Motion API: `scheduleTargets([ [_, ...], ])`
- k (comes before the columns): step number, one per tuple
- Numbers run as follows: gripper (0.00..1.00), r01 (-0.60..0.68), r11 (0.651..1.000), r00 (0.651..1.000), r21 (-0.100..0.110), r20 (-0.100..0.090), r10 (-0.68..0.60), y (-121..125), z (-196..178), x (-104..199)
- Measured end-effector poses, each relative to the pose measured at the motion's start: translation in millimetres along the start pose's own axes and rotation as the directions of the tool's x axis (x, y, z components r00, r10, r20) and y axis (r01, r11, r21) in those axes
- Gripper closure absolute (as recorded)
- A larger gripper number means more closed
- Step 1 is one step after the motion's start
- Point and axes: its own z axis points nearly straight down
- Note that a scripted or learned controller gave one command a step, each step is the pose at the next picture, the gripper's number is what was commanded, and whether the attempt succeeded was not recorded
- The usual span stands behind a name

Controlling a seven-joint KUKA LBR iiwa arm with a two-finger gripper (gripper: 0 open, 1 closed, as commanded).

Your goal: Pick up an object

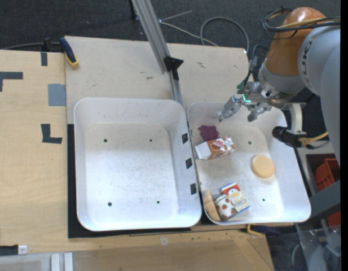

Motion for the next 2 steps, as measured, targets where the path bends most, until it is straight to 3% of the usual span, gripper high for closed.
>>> scheduleTargets([
  [1,0.0,0.001,1.0,1.0,-0.004,0.001,-0.001,1,-2,0],
  [2,0.0,-0.001,1.0,1.0,0.0,0.002,0.001,4,50,-9],
])
